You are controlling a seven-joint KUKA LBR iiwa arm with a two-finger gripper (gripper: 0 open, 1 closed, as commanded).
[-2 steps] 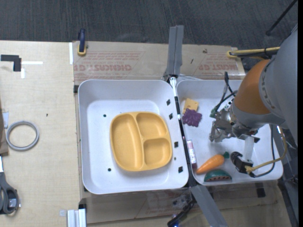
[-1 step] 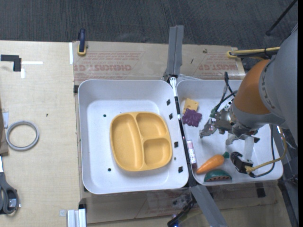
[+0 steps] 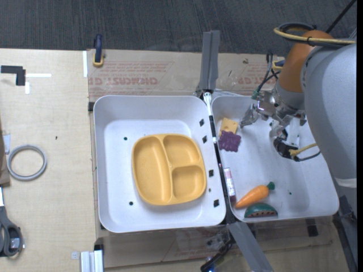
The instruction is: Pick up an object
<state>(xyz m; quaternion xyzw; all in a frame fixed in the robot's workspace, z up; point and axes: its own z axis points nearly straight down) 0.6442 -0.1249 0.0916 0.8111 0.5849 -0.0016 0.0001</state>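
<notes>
Carrot (image 3: 253,195) and purple grapes (image 3: 229,142) lie unpicked in the right bin (image 3: 317,203); the gripper (image 3: 266,118) hovers above, fingers apparently spread and empty, and must descend next.

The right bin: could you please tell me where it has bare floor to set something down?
In the right bin, floor is bare between the carrot and the gripper, out to the right wall. It is crowded along the divider: yellow block, purple piece, tube, watermelon slice.
</notes>
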